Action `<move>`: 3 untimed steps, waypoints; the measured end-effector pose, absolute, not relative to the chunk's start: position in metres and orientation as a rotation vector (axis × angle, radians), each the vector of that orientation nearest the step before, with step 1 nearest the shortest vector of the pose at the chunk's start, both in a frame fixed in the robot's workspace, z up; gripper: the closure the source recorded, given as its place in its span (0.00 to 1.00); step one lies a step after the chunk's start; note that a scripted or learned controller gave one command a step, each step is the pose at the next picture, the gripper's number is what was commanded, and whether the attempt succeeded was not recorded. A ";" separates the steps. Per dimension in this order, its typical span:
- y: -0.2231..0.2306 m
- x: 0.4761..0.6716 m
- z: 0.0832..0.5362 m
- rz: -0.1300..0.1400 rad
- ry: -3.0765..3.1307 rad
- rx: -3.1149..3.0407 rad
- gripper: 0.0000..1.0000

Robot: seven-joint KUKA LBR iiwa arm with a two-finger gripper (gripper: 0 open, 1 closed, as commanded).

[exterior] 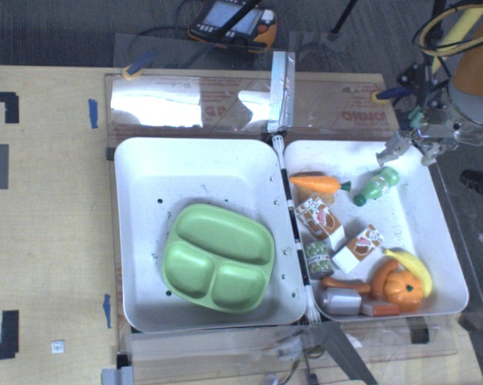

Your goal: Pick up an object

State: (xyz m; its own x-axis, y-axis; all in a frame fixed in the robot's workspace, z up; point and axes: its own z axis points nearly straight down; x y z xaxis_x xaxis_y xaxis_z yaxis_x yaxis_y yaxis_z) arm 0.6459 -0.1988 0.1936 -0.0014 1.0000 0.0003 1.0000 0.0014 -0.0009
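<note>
My gripper [408,149] hangs over the far right corner of the right bin [448,239], its fingers spread open with nothing between them. Just below and left of it lies a green bottle [377,186] on its side. An orange carrot [314,184] lies along the bin's far left. Two small cartons [318,217] [359,249] and a small green can [318,257] sit in the middle. A yellow banana [412,268], an orange round fruit [397,285] and a grey object [342,300] crowd the near edge.
The left bin [145,167] holds a green divided plate [217,257]. A clear panel with a metal strip [280,87] stands behind both bins. A handheld controller [229,21] lies beyond it. Cables hang at the top right.
</note>
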 end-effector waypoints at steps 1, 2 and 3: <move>-0.222 0.639 0.149 -0.002 -2.145 -2.298 0.00; -0.207 0.632 0.130 -0.001 -2.147 -2.299 0.00; -0.195 0.653 0.087 -0.015 -1.968 -2.443 0.00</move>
State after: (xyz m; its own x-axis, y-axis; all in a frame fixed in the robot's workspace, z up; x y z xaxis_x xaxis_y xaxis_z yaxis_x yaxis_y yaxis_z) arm 0.6528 -0.1952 0.0866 0.2132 0.9770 0.0104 0.9770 -0.2132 0.0025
